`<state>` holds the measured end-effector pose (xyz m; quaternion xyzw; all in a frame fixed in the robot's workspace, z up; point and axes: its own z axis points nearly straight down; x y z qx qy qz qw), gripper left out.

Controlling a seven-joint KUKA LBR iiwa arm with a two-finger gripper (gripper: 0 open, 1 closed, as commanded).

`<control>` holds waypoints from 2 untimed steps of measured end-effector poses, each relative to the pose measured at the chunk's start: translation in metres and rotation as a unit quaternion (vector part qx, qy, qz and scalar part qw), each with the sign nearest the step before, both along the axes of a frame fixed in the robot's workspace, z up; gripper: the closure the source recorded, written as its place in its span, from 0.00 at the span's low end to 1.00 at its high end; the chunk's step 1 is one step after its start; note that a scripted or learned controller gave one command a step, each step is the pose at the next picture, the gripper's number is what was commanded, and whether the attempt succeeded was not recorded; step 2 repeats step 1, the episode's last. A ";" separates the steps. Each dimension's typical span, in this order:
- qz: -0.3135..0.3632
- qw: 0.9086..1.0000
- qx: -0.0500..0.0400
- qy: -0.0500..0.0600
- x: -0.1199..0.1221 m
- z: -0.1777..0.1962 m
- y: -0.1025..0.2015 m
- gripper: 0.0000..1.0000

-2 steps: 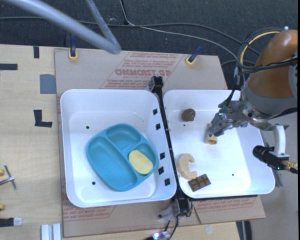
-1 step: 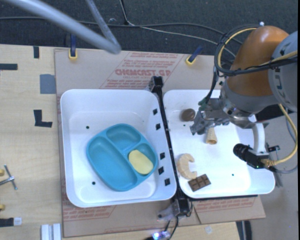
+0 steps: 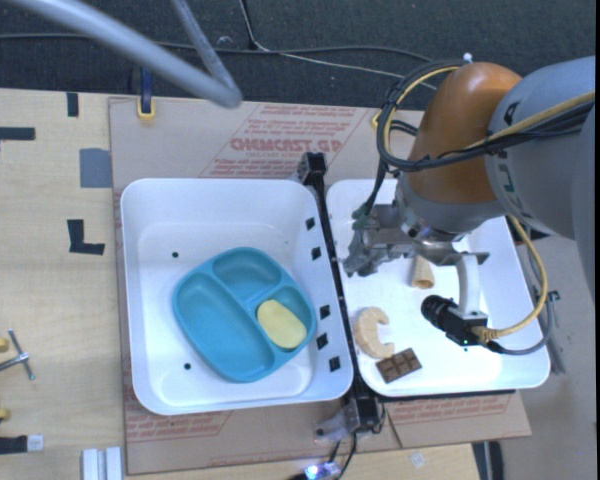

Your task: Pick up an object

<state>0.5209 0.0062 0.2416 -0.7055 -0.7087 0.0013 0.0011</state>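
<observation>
The arm [image 3: 480,158] hides the gripper and perhaps some objects.

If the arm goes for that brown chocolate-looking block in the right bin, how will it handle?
The chocolate block lies flat and low on the bin floor, so jaws may struggle to get under it. It looks rigid and small, probably light, likely to slide if pushed rather than roll. The croissant sits close beside it and may get nudged.

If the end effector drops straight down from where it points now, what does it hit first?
Most likely the bare floor of the right bin. The end effector points down with a small tan piece right at its tip, which it might touch first; depth is unclear.
</observation>
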 end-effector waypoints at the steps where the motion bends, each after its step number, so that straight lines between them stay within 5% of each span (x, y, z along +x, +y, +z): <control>1: 0.001 1.000 0.000 -0.001 0.007 0.003 0.052 1.00; 2: 0.001 1.000 0.000 -0.001 0.007 0.003 0.052 1.00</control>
